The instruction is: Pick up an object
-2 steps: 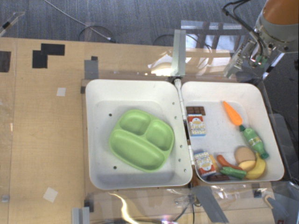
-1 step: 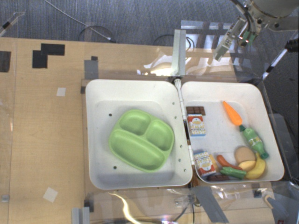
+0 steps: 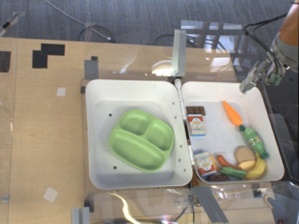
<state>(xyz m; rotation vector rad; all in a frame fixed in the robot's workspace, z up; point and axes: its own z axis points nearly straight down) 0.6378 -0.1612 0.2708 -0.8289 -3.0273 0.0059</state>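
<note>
Candidate objects: all loose in my right bin (image 3: 261, 101); none is named by the task, so any will do.
Carrot (image 3: 232, 113): lies alone on bare white floor near the bin's far side, the nearest thing to me and the easiest reach, I judge.
Green bottle (image 3: 253, 142): just below the carrot, tilted toward the front corner.
Front corner pile: banana (image 3: 256, 168), a tan round item (image 3: 245, 155), a sausage-like piece (image 3: 224, 162) and a dark green item (image 3: 232, 172), touching and overlapping; harder to single out.
Small boxes: one carton (image 3: 196, 125) against the divider wall, another (image 3: 204, 163) nearer the front.
Labels: printing on both cartons, too small to read.
My gripper (image 3: 249, 81): hovers over the right bin's far right corner, holding nothing; fingers, cannot tell.
Left bin (image 3: 96, 125): green divided plate (image 3: 141, 139) lying flat.
Desk (image 3: 42, 125): carries both bins side by side.
</note>
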